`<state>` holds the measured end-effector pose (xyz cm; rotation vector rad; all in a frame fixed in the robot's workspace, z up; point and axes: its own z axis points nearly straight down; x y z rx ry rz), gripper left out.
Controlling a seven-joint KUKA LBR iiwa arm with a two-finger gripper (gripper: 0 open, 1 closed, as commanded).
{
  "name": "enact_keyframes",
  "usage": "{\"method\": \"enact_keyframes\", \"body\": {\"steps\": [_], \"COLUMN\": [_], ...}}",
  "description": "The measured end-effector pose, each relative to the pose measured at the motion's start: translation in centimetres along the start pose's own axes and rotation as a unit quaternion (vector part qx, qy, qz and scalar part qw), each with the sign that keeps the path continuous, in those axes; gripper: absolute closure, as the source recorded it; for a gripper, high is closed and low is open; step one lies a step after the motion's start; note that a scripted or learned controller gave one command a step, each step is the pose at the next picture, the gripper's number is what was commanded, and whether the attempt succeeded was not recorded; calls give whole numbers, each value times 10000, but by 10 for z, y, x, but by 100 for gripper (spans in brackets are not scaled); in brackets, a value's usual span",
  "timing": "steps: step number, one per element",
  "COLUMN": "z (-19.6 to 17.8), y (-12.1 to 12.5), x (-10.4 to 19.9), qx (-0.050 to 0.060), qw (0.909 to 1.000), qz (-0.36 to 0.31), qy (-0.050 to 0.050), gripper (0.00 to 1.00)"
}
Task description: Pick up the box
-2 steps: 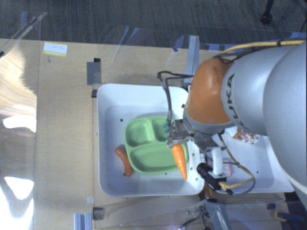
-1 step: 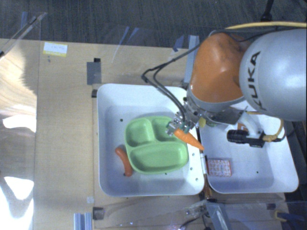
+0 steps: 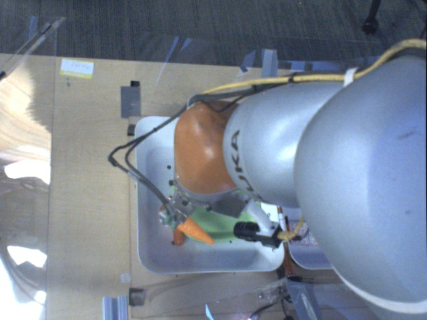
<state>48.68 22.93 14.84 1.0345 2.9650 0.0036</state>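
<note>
The grey arm with its orange band (image 3: 200,155) hangs low over the left white bin (image 3: 148,179) and covers most of its floor. The gripper (image 3: 172,213) pokes out under the band near the bin's front left, largely hidden by the wrist. Just right of it lies an orange carrot-shaped item (image 3: 194,230), resting on a flat green item (image 3: 219,223) that could be the box; I cannot tell for sure. A black cylindrical piece (image 3: 247,230) sits at the green item's right end. Whether the gripper touches any of these is hidden.
A black cable (image 3: 127,153) loops out past the left bin's left wall. The right bin (image 3: 312,257) peeks out beneath the arm's large grey body. Bare wooden bench lies to the left, with a yellow label (image 3: 77,67) and a small grey bracket (image 3: 131,101).
</note>
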Motion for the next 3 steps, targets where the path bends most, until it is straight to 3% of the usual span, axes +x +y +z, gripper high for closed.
{"method": "enact_keyframes", "body": {"steps": [1,2,3], "z": [-78,-166,-170], "y": [-56,-91,-176], "x": [-48,-88,-195], "qx": [-28,-24,-1], "qw": [9802,8903,8240], "qz": [-1980,-4553,-5666], "qy": [-31,-56,-61], "gripper": [100,100,100]}}
